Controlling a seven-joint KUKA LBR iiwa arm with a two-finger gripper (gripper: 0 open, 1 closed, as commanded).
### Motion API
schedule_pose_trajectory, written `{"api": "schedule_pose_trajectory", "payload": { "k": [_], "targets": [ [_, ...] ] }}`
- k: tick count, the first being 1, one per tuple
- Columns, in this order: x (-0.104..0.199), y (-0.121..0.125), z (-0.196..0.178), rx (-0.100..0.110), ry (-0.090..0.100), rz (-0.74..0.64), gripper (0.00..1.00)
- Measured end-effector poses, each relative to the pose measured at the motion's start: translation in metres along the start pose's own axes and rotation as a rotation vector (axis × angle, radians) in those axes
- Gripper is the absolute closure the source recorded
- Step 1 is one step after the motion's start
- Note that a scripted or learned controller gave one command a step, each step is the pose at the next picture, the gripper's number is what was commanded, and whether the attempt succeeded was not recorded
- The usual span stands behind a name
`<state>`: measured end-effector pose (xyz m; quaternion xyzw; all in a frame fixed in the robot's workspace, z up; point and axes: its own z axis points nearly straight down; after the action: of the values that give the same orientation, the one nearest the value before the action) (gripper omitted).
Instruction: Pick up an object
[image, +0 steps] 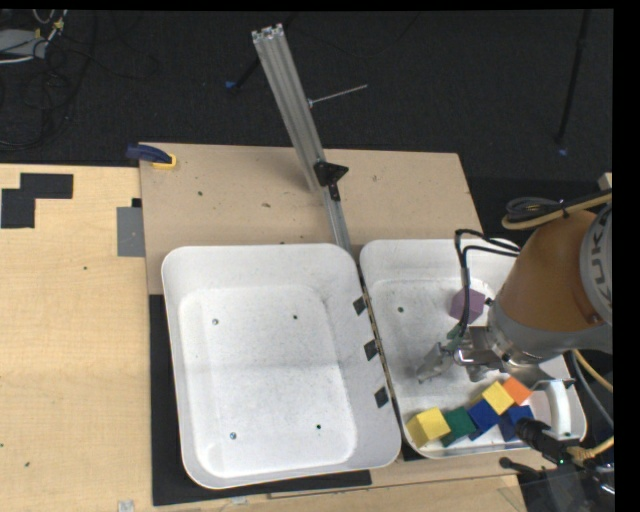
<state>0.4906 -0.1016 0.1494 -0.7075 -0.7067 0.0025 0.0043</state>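
My gripper (440, 362) hangs low over the middle of the right bin (400, 270), its metal fingers pointing left and down toward the bin floor. Nothing shows between them. A purple object (463, 303) lies just behind the gripper, partly hidden by the wrist. Along the bin's front edge sit a yellow block (432, 426), a green block (461, 423), a blue block (484, 418), a second yellow block (498, 398) and an orange block (516, 389).
The left bin (190, 290) lies beside the right one, with black clips along their shared rim. A slanted aluminium rail (295, 110) rises behind the bins. The arm's bulky orange body (555, 280) covers the right bin's right side.
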Motion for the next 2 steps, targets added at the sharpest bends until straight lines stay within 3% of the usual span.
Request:
{"api": "schedule_pose_trajectory", "payload": {
  "k": [1,2],
  "targets": [
    [0.001,-0.002,0.054,0.0,0.0,0.001,0.0],
    [-0.002,-0.001,0.041,-0.005,-0.001,0.01,1.0]
  ]
}}
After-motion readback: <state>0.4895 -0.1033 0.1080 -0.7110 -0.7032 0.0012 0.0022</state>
